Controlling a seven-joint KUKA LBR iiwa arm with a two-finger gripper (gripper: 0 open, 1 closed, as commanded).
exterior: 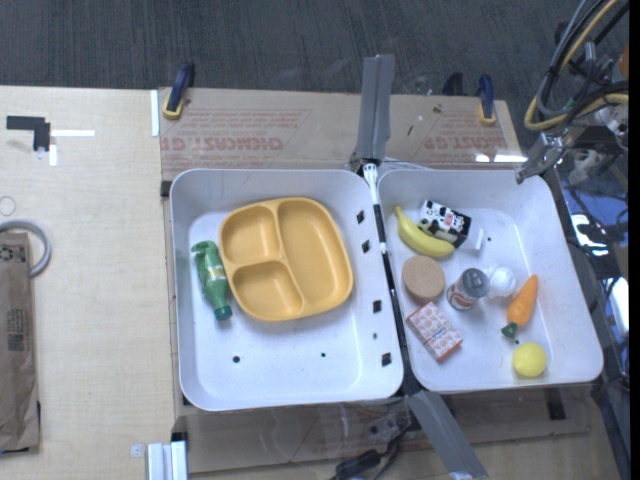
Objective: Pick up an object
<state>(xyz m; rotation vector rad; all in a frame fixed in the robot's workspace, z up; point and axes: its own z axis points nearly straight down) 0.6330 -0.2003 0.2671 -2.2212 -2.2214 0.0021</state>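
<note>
As you scan from the near edge of the tabletop (90, 268), you meet the right bin (585, 343) first with a yellow lemon (529, 360) by its near right corner. Just left of it, near the bin's left wall, lies a small red-and-white box (434, 330), tilted. A step farther back you have an orange carrot (522, 301) lying on a slant, a small can (468, 289) beside it with a pale round piece (500, 281) touching its right side, and a flat tan disc (423, 278) to the can's left. Behind those, a banana (423, 234) curves along the left side, with a black-and-white carton (444, 219) resting against its far end.

In the left bin (280, 378) you see a yellow divided plate (286, 258) around the middle and a green bottle (211, 278) lying just beside its left rim.

Beyond both bins, cardboard (270, 138) is held flat by two blue clamps (180, 88).

Over the right bin's far right corner sits the tool (548, 156), under a tangle of cables (580, 58). You cannot tell whether it is released or clenched, and nothing is seen in its grasp; every object lies in its bin, apart from it.
</note>
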